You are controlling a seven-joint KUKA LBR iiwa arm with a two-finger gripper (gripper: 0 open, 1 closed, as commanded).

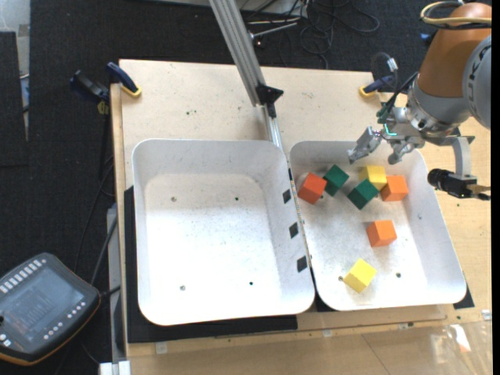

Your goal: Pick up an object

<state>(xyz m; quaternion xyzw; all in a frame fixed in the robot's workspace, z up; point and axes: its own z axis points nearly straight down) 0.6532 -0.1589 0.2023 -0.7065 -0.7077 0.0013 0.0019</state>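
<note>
Nothing picked up yet.
You see the gripper (381, 148) hanging with jaws wide and bare, above the yellow block (376, 176) in the right bin (437, 233); grabbing comes next.

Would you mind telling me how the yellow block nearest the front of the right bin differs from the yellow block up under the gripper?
The front yellow block lies alone on bare bin floor; the rear yellow block is packed against a green block and an orange block. The front one is far from the gripper; the rear one sits just below it. Both are yellow cubes of similar size in the right bin.
</note>
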